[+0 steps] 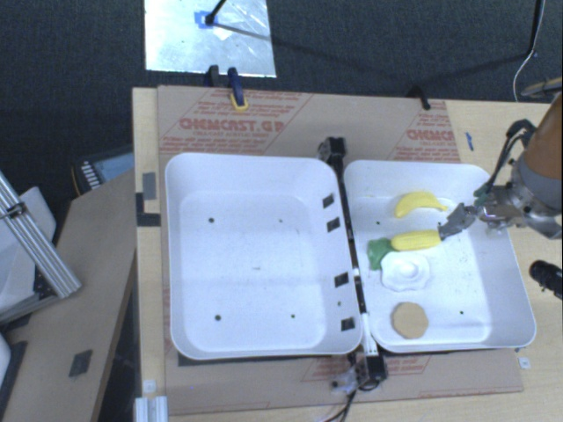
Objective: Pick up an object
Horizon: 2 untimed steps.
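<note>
A wooden counter [149, 262] is carrying two shallow white bins lying side by side, seen from above at a slant. The left bin [255, 253] is sitting with bare floor showing; the right bin [493, 306] is holding all the small items, probably gathered there so the arm reaching in from the right can get at them easily. The grey arm [538, 183] is extending over the right bin's right rim, and its tool [455, 220] is hanging low above the bin floor, angled toward the items. Whether the tool's tips are apart or together cannot be told; nothing is visibly sitting between them. Just left of the tool a yellow corn cob [414, 240] is lying, its right end nearly touching the tool, which makes it the likely target. A yellow banana [418, 202] is lying just beyond it on the far side. A green leafy piece [377, 253] is resting at the cob's left end, a white fried egg [405, 272] just nearer, and a round tan cookie [409, 319] nearest of all.
</note>
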Tool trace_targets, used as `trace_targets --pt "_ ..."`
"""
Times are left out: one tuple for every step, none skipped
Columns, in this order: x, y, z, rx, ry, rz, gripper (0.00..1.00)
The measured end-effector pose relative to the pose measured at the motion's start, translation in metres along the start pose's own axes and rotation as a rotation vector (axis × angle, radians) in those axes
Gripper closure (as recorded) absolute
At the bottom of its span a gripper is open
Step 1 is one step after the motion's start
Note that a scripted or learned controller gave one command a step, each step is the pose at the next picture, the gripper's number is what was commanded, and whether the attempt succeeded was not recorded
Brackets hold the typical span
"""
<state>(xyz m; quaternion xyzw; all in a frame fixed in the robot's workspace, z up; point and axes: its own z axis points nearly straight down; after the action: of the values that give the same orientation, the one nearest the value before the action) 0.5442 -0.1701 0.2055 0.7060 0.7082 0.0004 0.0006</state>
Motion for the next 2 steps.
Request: trace_targets --pt "0.000 0.001 -0.011 -0.004 -0.001 -0.002 1.00" --pt "0.045 -0.058 -0.103 -0.007 0.001 -0.004 1.00"
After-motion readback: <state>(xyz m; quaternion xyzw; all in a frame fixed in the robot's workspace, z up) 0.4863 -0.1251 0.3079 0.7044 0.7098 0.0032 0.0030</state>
